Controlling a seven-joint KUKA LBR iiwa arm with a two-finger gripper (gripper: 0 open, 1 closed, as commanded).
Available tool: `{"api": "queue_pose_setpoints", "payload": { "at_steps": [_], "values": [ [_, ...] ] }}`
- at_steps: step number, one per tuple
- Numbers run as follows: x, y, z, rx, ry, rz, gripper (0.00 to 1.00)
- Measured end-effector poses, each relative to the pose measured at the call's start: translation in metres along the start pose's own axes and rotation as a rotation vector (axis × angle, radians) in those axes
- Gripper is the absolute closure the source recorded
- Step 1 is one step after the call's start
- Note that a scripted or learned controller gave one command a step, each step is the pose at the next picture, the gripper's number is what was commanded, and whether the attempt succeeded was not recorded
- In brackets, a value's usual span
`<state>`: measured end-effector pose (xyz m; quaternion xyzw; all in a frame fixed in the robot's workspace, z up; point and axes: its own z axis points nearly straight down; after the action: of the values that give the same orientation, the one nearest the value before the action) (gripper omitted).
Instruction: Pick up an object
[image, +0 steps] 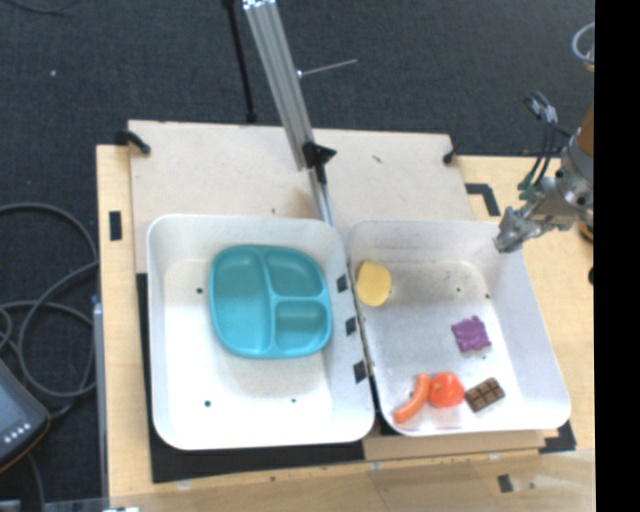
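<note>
The right bin (520, 300) holds a yellow rounded object (374, 284) near its left wall, a purple block (470, 334) right of centre, an orange toy (432, 393) at the front and a small brown block (484, 394) beside it. My gripper (510, 236) hangs over the bin's far right corner, well apart from all of these objects. Nothing shows in its grasp.
The left bin (180, 400) carries a teal divided plate (270, 301). A slanted metal post (285, 85) rises behind the bins, above the seam between them. Cables (40, 300) lie on the floor to the left.
</note>
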<state>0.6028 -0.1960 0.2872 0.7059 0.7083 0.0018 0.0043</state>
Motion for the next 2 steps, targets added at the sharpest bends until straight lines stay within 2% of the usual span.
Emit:
{"api": "queue_pose_setpoints", "payload": {
  "at_steps": [1, 2],
  "values": [
    [-0.001, 0.000, 0.003, 0.006, 0.000, -0.001, 1.00],
    [0.047, -0.016, -0.002, 0.006, 0.003, -0.002, 1.00]
  ]
}}
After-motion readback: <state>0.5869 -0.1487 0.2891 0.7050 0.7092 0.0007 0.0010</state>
